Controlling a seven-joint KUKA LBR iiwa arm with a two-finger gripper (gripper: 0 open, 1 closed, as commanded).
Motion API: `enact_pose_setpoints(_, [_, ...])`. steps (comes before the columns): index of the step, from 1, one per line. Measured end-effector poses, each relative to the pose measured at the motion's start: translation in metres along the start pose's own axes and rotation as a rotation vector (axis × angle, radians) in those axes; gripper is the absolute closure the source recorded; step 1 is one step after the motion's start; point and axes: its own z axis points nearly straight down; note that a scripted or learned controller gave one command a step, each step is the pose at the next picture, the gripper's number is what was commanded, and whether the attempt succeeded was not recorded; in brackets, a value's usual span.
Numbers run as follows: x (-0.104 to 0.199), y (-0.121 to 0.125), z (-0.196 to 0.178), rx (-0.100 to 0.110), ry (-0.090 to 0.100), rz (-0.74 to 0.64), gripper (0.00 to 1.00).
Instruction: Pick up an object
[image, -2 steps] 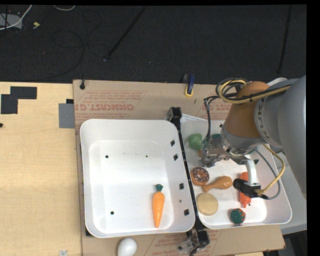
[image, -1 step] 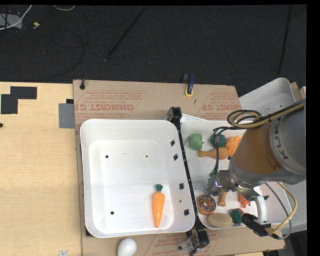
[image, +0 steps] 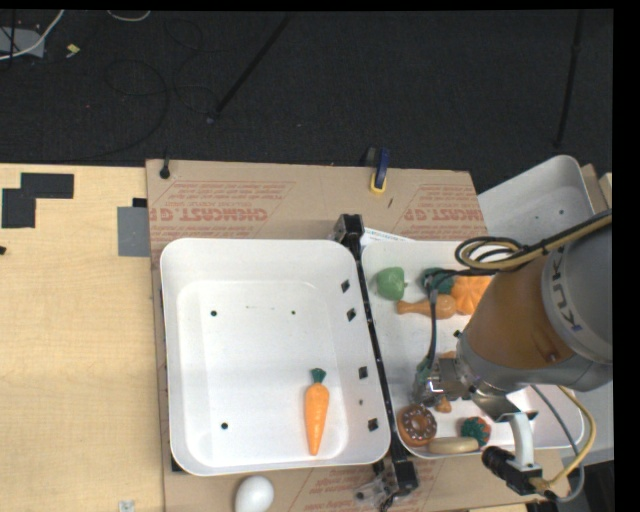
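An orange toy carrot (image: 316, 418) with a green top lies in the left bin (image: 190, 300), near its front right corner. The right bin (image: 385, 345) holds a green lump (image: 389, 282), a tan and orange toy (image: 428, 307) with a teal part (image: 437, 279), a brown doughnut (image: 416, 424) and a small green piece (image: 474, 429). My gripper (image: 434, 386) hangs over the right bin, just above and to the right of the doughnut, below the bulky grey and orange arm (image: 520, 320). The arm hides much of that bin.
A white egg (image: 255, 493) rests on the cardboard in front of the left bin. A black divider (image: 365, 340) runs between the bins. A blue and yellow clamp (image: 379, 170) sits at the cardboard's far edge. Cables loop around the arm.
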Motion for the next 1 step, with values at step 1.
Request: enact_pose_setpoints(1, [-0.0112, 0.0009, -0.0695, -0.003, -0.001, 0.000, 1.00])
